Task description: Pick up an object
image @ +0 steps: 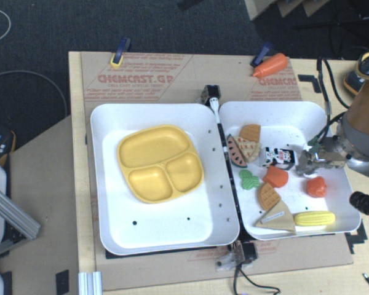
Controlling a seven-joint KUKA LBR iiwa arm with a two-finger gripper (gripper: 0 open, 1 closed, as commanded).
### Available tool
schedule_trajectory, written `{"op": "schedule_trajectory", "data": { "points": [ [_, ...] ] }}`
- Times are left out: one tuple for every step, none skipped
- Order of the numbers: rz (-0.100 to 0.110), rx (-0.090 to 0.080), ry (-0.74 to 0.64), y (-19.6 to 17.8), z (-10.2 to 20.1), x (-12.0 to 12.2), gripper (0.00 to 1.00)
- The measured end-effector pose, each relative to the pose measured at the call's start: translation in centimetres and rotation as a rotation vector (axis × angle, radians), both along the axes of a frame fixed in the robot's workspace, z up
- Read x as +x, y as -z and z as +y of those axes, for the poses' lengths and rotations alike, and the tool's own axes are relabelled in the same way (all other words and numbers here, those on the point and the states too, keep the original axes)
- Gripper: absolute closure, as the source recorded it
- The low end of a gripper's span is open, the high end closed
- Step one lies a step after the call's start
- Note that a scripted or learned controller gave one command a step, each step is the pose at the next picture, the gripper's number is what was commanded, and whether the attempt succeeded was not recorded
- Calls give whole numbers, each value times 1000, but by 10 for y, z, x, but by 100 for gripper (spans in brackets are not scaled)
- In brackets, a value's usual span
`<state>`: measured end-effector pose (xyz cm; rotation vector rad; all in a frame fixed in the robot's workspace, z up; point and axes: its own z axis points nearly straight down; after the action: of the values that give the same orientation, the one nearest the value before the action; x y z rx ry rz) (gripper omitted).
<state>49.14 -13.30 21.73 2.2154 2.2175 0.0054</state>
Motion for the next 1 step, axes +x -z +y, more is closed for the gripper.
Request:
{"op": "schedule_trajectory", "data": {
  "points": [
    [4,1,0,-8,0,1,100]
  ]
}}
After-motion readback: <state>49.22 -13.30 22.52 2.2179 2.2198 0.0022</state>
